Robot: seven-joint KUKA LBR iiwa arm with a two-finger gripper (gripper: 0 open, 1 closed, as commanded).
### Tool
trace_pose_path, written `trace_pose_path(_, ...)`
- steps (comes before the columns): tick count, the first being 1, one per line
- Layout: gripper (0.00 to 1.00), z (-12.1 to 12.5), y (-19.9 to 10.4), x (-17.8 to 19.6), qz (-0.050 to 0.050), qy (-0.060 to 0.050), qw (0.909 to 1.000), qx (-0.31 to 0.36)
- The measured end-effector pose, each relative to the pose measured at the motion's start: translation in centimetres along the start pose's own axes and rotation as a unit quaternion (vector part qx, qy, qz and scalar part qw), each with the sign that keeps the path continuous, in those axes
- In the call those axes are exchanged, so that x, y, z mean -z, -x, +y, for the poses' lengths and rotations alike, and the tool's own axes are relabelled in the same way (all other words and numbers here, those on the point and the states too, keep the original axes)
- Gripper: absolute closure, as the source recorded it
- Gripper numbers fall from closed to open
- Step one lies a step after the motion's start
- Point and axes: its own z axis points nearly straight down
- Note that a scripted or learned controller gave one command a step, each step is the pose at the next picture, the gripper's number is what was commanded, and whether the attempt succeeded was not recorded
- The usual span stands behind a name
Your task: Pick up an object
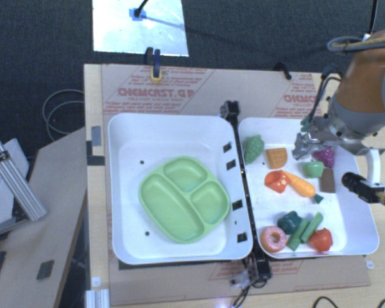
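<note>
The right bin (366, 226) holds several toy foods. Among them are a green leafy piece (253, 148), an orange cracker (276, 157), a red pepper (276, 181), a carrot (299, 185), purple grapes (324, 156) and a small light-green piece (313, 169). Closer to the front lie a dark green broccoli (290, 222), a green pod (306, 231), a pink donut (273, 238) and a red tomato (320, 239). My gripper (305, 145) hangs over the bin's back right part, just left of the grapes and above the light-green piece. Nothing is visibly held.
The left bin (125, 172) holds a light-green divided plate (183, 199). A black divider clip strip (234, 165) runs between the bins. A brown bar (327, 181) lies right of the carrot. A black cylinder (359, 186) sticks out over the right bin's right side.
</note>
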Motion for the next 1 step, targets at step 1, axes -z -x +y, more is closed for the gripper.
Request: trace_pose_path(1,1.00,1.26,-1.55,0.82,0.000,-0.001,1.0000,0.000)
